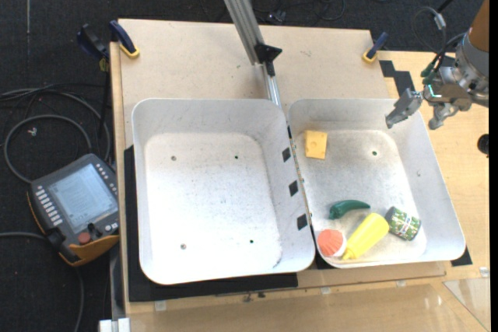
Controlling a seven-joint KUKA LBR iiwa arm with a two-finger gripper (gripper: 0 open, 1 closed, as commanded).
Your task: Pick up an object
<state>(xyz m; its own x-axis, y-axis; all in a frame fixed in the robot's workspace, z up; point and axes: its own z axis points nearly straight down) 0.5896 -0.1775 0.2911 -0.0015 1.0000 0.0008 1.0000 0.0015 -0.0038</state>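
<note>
— Where are you?

— My gripper (421,111) hangs over the upper right rim of the right bin (436,167), wrist reaching in from the right. My jaws are spread apart, nothing between them.

— What can you count?

— Five things, one of each, all below and left of my jaws: a yellow cheese block (316,145) nearest, then a green pepper (348,207), a yellow bottle (366,235), an orange ball (331,242) and a small green can (404,224). The left bin (156,120) lies well apart, far left.
</note>
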